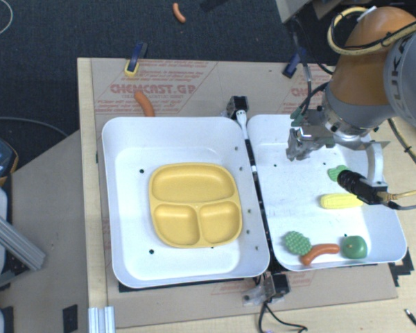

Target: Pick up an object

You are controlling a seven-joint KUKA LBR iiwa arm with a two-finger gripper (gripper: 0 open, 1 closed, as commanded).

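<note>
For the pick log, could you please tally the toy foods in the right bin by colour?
Green: 3 – a bumpy piece, a round one, and one partly hidden near the arm.
Yellow: 1 – corn.
Orange: 1 – sausage.
Total: 5.

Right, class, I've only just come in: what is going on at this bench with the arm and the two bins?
A grey and orange robot arm reaches in from the right, its gripper over the right bin, near its back end. Toy foods lie toward that bin's near and right side: a yellow corn cob, a green broccoli piece, an orange sausage and a green ball. The left bin holds a yellow divided plate. Nothing looks lifted yet.
</note>
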